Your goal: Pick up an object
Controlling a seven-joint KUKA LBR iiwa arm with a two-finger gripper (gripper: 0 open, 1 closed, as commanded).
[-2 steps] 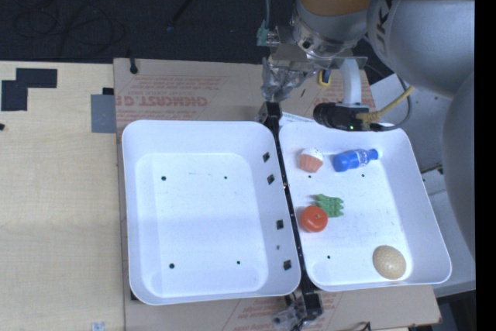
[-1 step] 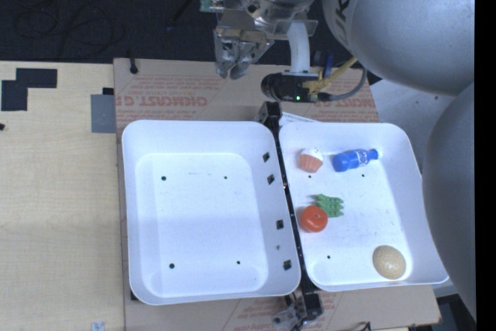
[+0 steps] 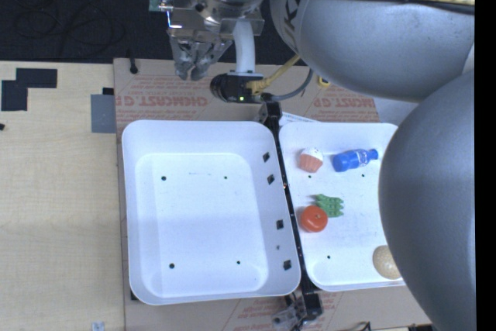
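Five objects: they all lie in the right bin [image 3: 341, 279], well apart from the gripper [image 3: 195, 67] and below and to the right of it in the camera view, so any of them can serve as the object to pick.
Gripper: it hangs above the far edge of the bench [image 3: 62, 190], beyond the left bin [image 3: 133, 167]; the fingers look drawn together with nothing between them, which suits an arm that is not yet at a target, in my judgement.
Left bin: shallow, white, smooth plastic with rounded corners and small dark holes in the floor; it is the bin nearest to the gripper.
Blue bottle [image 3: 354, 159]: small, glossy, it lies on its side, farthest right of the gripper.
Cupcake toy [image 3: 311, 160]: white top, orange base, just beside the bottle.
Green toy [image 3: 330, 205]: flat, with a toothed outline, touching the red round piece [image 3: 314, 219], which is smooth and dome-like.
Beige ball [image 3: 386, 261]: partly hidden behind the grey arm, so its shape is not sure.
Judgement: the two touching pieces are harder to grip separately; the bottle and cupcake lie more free.
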